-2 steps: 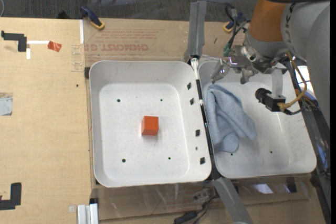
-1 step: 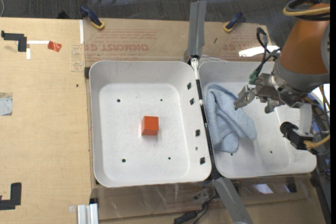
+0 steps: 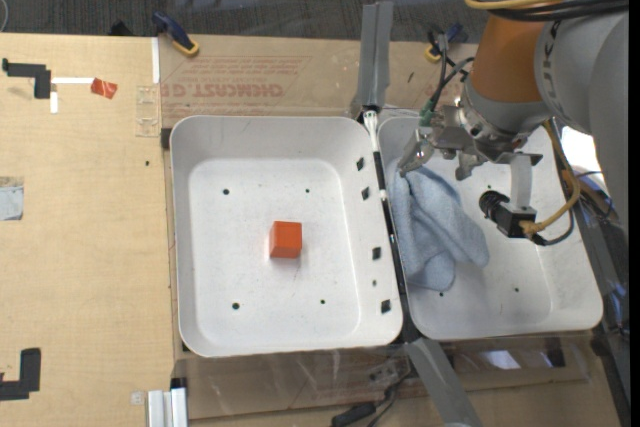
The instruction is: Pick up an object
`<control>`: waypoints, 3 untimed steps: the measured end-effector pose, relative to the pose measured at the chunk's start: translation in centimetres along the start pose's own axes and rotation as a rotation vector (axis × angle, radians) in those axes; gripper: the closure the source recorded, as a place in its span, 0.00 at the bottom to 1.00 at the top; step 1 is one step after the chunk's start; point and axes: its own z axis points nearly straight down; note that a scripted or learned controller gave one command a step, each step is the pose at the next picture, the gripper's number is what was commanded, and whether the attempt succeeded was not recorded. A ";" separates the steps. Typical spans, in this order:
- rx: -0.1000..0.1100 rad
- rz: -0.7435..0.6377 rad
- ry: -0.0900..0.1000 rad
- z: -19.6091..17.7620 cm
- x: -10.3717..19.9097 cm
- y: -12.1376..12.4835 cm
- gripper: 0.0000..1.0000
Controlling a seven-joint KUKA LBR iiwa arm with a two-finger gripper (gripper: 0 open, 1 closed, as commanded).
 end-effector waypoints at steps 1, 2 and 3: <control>0.001 0.191 0.001 0.1 -3.1 -6.4 0.00; 0.000 0.288 0.001 0.1 -2.9 -5.6 0.00; 0.000 0.085 -0.001 -0.6 -0.3 -1.8 0.00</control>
